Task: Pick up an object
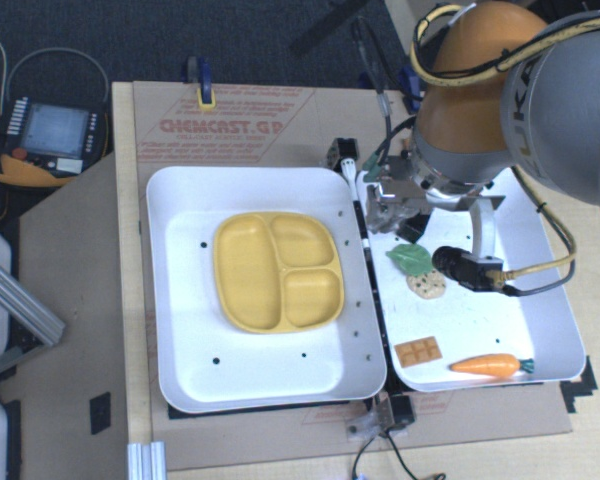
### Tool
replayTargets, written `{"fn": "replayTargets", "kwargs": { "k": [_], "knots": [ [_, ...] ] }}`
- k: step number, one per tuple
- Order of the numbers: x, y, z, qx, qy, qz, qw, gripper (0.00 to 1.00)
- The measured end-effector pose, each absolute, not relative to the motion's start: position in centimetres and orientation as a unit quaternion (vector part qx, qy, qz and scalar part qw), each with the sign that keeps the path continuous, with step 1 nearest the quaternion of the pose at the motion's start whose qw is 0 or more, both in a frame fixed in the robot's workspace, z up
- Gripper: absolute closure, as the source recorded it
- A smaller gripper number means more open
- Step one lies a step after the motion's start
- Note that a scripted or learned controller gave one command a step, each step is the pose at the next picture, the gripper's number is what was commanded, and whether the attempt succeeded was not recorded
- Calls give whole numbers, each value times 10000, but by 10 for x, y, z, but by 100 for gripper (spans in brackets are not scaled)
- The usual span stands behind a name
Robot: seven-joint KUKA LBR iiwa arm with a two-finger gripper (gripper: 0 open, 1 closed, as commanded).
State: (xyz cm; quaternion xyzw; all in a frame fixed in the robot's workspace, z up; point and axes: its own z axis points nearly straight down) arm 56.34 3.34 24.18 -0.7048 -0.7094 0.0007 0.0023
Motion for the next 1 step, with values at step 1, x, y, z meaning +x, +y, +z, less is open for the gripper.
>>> {"fn": "replayTargets", "kwargs": {
  "k": [1],
  "knots": [
    [569,80,228,-7052,-7090,7,16,100]
  ]
}}
